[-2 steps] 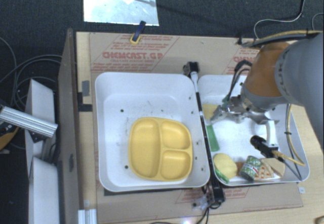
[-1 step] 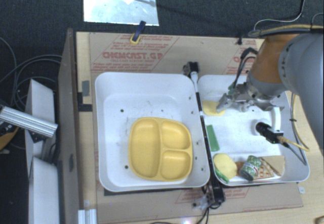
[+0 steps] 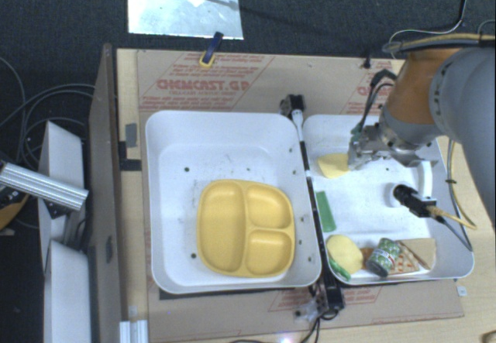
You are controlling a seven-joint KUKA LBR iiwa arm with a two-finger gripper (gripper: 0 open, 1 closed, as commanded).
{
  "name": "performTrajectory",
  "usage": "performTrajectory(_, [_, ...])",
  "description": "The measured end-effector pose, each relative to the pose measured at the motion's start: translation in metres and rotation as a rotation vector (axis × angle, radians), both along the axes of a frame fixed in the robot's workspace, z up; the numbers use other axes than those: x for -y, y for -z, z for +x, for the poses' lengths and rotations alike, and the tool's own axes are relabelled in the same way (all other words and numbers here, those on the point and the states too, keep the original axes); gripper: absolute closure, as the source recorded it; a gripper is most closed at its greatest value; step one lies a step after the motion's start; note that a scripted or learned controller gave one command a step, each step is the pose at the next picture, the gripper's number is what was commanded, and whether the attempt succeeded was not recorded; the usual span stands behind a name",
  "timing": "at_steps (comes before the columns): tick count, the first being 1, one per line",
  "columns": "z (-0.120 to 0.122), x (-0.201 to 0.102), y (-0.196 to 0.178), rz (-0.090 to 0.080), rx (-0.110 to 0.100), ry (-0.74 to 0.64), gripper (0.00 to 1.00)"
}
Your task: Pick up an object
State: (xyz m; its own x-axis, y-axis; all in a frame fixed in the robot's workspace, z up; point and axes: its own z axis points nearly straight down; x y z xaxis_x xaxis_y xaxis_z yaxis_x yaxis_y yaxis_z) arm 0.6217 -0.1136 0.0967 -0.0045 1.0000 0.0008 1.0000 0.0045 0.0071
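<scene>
Obs: gripper (image 3: pixel 359 154) low in right bin (image 3: pixel 363 208), upper-left qtr, over the right end of a pale yellow piece (image 3: pixel 332 166); touching it or just above, can't say which. Gripper's spread: can't tell from this angle, the wrist body hides it, so no claim of a hold. Step in hand, by my read: coming to grips w/ that piece. It lies flat on the bin floor, near the wall shared w/ left bin (image 3: pixel 178 156), well apart from the other items. Shape: flattish, rounded wedge. Long axis runs approx across the view, left end a bit lower than right. Broad rounded end points left twd the divider; right end is hidden under the gripper, so which end is the tip = unclear. To do it well (judgement): close across the short axis, approx perpendicular to the long one, and nearer the middle than the hidden end. Piece looks thin, so go right down to the floor before closing, else the grip shuts over the top of it. Little room on the divider side, so keep off that wall. Lift straight up, slow, and check the piece comes w/ it. Others in same bin, none in the way: green strip (image 3: pixel 325 212) along the divider; nr front edge a yellow round thing (image 3: pixel 346 253), green can (image 3: pixel 380 259), pizza-slice toy (image 3: pixel 411 255). Left bin holds a yellow divided plate (image 3: pixel 246 227), 3 compartments, not relevant here.
</scene>
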Motion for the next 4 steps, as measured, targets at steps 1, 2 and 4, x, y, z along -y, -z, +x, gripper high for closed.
performTrajectory(1, [0.002,0.007,-0.032,-0.001,-0.002,0.003,1.00])
performTrajectory(2, [-0.001,-0.038,-0.116,0.000,0.001,-0.004,1.00])
performTrajectory(4, [0.009,-0.029,-0.064,-0.002,-0.006,0.004,1.00])
